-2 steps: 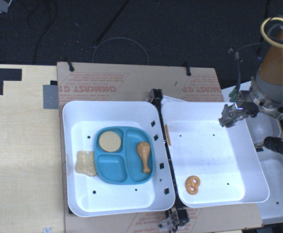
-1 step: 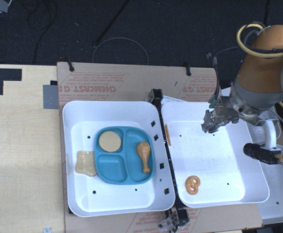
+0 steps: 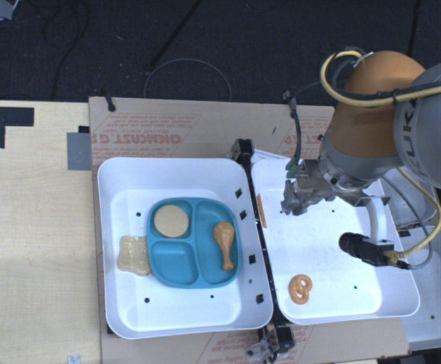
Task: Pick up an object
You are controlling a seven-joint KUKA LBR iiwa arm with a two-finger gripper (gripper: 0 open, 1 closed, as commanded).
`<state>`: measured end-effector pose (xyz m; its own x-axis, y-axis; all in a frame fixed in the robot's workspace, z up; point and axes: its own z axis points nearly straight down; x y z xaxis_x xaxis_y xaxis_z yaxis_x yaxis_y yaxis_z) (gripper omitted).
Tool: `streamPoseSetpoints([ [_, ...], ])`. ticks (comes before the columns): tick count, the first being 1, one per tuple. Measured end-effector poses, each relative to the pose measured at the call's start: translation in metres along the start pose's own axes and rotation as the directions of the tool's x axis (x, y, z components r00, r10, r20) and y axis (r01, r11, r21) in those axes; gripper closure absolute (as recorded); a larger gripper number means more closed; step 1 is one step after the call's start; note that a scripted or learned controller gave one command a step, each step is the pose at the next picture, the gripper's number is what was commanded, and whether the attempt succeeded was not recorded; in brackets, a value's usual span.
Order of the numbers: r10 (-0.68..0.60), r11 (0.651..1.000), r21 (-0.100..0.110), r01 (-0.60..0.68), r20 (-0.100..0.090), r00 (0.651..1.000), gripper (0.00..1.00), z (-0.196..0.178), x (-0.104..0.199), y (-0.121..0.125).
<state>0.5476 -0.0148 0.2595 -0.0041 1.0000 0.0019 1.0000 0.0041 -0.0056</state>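
My gripper (image 3: 295,203) hangs over the far left part of the right bin (image 3: 402,302), close to the divider between the two bins. From this slant I cannot tell how it is set, and I see nothing caught in it. My grey arm with its orange band (image 3: 368,116) comes in from the right, above the far side of that bin.

In the right bin, a small pretzel (image 3: 300,288) lies near the near edge, left of centre, well apart from my gripper. A thin orange stick (image 3: 260,209) lies along the bin's left wall, just left of my gripper.

The left bin (image 3: 118,196) holds a blue divided tray (image 3: 176,268). A round biscuit (image 3: 170,221) sits in its far left compartment and a drumstick (image 3: 225,243) in its right compartment. A pale waffle piece (image 3: 133,255) rests against the tray's left edge.
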Motion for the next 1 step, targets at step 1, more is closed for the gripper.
streamPoseSetpoints([
  [1,0.000,1.000,0.001,0.000,0.000,1.000,1.00,0.0234,0.0547,-0.0013],
])
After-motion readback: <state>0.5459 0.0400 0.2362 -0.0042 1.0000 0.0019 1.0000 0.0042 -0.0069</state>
